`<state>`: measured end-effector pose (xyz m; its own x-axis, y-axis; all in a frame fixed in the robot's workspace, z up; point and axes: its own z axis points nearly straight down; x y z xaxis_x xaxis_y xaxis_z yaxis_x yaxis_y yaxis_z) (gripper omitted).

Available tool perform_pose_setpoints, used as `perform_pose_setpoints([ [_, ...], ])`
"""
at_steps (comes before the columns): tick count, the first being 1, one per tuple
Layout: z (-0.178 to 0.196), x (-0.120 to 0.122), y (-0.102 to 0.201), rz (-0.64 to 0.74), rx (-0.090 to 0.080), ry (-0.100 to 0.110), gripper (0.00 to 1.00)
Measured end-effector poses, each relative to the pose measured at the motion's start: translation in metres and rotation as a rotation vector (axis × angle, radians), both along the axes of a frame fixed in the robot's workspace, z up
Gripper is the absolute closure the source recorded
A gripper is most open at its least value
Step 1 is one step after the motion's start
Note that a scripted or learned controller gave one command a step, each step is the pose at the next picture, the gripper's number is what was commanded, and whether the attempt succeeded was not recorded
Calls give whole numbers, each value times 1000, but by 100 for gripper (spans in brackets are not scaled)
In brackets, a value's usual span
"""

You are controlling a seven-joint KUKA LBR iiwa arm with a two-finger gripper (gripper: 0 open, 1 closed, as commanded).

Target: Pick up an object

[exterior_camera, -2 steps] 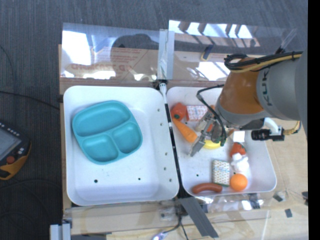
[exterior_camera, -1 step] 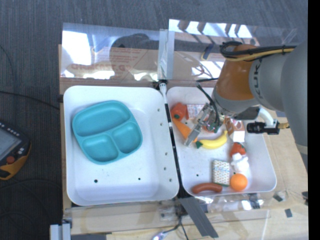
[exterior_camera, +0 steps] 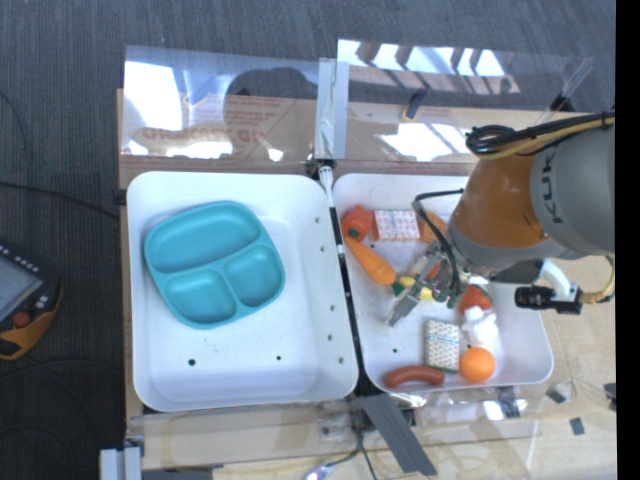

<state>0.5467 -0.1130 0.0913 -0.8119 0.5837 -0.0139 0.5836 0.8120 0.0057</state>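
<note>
My gripper (exterior_camera: 418, 290) hangs low in the right bin (exterior_camera: 520, 373), its fingers reaching down-left among small toy foods. An orange carrot (exterior_camera: 371, 263) lies just left of it, with a yellow-green piece (exterior_camera: 412, 288) right at the fingertips. A pink cracker box (exterior_camera: 397, 225) sits at the back of that bin. Near the front lie a red sausage (exterior_camera: 414, 376), an orange ball (exterior_camera: 478, 364), a speckled packet (exterior_camera: 441, 342) and a small white bottle with a red top (exterior_camera: 478, 313). Whether anything is held between the fingers is unclear.
The left bin (exterior_camera: 300, 368) holds a teal divided plate (exterior_camera: 213, 261). A low wall (exterior_camera: 342, 268) separates the two bins. The grey and orange arm (exterior_camera: 520, 198) covers the right bin's back right corner. Cardboard and clear panels stand behind both bins.
</note>
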Motion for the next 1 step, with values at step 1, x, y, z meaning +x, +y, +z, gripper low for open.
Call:
perform_pose_setpoints([
  [1,0,32,17,57,-1,0,0],
])
